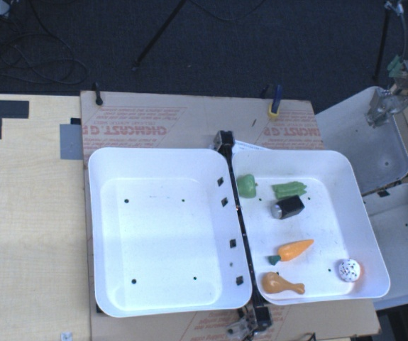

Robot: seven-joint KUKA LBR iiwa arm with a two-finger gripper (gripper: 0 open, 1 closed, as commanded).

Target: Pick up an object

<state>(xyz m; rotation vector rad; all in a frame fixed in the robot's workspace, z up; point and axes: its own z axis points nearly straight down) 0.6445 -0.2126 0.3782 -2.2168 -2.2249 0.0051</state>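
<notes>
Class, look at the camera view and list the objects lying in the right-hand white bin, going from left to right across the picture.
Small green rounded piece → tan drumstick-shaped toy → black and silver cylinder → orange carrot-shaped toy → white speckled ball. The green ridged vegetable-shaped toy sits above the cylinder, overlapping it in order, so it is left out.

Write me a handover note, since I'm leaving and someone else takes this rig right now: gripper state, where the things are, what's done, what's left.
Gripper: nothing to report on it from the camera view.
Things: all six lie in the right bin. Near the divider, a green lump; beside it a green pepper-like piece; just below that a black and silver cylinder. Lower down, a carrot, a tan drumstick-shaped toy by the front wall, and a white speckled ball in the front right corner.
The left bin sits alongside.
Done: nothing lifted yet.
Left: pick up one object.
</notes>
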